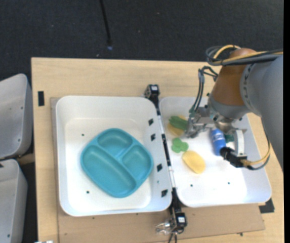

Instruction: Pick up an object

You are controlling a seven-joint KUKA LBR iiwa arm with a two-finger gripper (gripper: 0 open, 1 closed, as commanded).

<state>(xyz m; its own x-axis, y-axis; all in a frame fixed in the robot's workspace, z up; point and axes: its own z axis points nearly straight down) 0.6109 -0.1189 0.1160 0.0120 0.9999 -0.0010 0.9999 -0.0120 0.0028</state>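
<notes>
My gripper (194,128) reaches down into the right bin (225,186) near its upper left part, the arm's orange band above it. Right beside its tip lie a dark green piece (177,121) and a pale yellow piece (175,130) under it. A small green object (179,146) sits just below the gripper, and a yellow lemon-like object (194,161) lies further down. A blue cylinder (217,140) rests to the gripper's right, under the wrist. I see nothing clearly held between the fingers.
The left bin (69,115) holds a teal divided plate (116,161). A black-clipped divider (162,146) separates the bins. A black cable connector (231,156) hangs from the arm over the right bin. Bare white floor shows in the right bin's lower half.
</notes>
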